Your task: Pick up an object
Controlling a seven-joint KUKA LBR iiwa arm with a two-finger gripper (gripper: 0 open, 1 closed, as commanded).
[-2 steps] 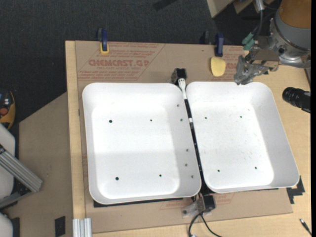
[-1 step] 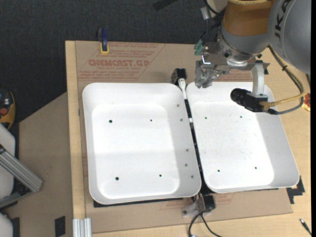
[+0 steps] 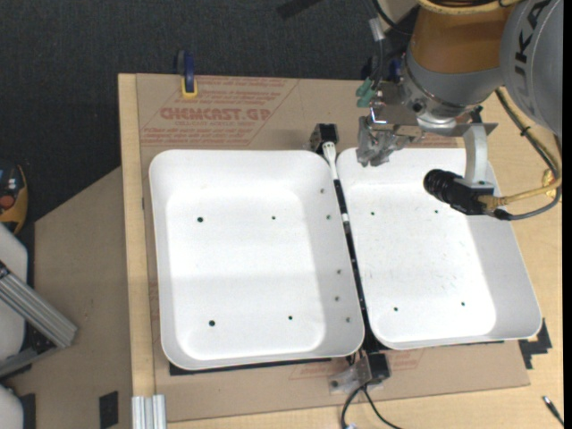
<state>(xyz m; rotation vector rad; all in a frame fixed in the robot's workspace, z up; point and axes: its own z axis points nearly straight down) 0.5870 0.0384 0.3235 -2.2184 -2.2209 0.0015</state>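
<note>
We see the gripper [image 3: 374, 153] above the right bin's [image 3: 447, 320] far-left corner, finger state we cannot tell, left bin [image 3: 241, 329] alongside.

The pincer [image 3: 374, 153] hangs over the far edge of the right bin [image 3: 447, 275], beside the left bin [image 3: 241, 257].

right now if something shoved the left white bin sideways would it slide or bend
The left white bin looks thin-walled and shallow, so it is probably light and slightly flexible at the rim. A black clip at the seam with the right bin seems to tie them together, so it would likely resist sliding alone.
</note>
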